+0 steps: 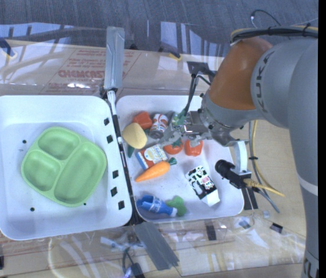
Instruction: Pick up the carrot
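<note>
right bin (226, 210) | carrot (153, 171) lies free — claw (180, 133) tips hidden in clutter

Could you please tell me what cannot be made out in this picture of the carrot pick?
- Gripper, camera view: the wrist covers it, so its state is unclear.
- Small red and orange items by the gripper: partly hidden, too small to identify.
- Blue item near the bin's front wall: blurred.
- Carrot: in plain sight, nothing touching it.

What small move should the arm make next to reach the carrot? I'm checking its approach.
Probably shift the gripper toward the camera view's lower left before descending: the carrot lies free on the right bin's floor, below and left of the gripper, which sits over the small orange pieces instead.
</note>
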### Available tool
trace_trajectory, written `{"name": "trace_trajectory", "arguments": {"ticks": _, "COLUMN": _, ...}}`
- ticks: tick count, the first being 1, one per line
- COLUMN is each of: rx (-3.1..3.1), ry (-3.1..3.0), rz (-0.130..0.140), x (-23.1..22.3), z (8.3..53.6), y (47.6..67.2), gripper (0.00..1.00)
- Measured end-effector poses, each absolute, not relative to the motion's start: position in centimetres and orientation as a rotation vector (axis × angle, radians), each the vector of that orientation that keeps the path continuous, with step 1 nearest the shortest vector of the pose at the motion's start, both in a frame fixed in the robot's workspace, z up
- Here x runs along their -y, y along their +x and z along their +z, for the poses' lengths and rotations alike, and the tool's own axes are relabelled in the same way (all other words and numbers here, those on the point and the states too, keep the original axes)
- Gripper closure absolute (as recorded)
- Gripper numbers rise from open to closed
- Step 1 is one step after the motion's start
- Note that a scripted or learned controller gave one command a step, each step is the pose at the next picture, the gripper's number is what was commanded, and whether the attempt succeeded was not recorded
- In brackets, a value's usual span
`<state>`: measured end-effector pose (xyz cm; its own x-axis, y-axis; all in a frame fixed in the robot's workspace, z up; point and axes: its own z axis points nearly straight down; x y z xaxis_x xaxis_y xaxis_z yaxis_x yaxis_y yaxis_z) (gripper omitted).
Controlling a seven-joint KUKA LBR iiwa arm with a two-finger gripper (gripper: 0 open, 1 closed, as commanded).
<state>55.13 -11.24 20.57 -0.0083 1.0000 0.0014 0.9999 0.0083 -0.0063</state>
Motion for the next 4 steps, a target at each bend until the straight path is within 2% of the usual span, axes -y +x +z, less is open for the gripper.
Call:
{"name": "trace_trajectory", "arguments": {"ticks": 1, "rx": 2.234, "ry": -2.197, "rz": 0.008, "x": 9.9, "z": 10.1, "y": 49.6, "gripper": 0.00}}
{"name": "trace_trajectory", "arguments": {"ticks": 2, "rx": 1.694, "ry": -2.642, "rz": 0.005, "x": 10.9, "z": 9.1, "y": 52.6, "gripper": 0.00}}
{"name": "trace_trajectory", "arguments": {"ticks": 3, "rx": 1.695, "ry": -2.638, "rz": 0.008, "x": 10.9, "z": 10.0, "y": 52.6, "gripper": 1.00}}
{"name": "trace_trajectory", "arguments": {"ticks": 4, "rx": 1.696, "ry": -2.637, "rz": 0.008, "x": 10.9, "z": 10.0, "y": 52.6, "gripper": 0.00}}
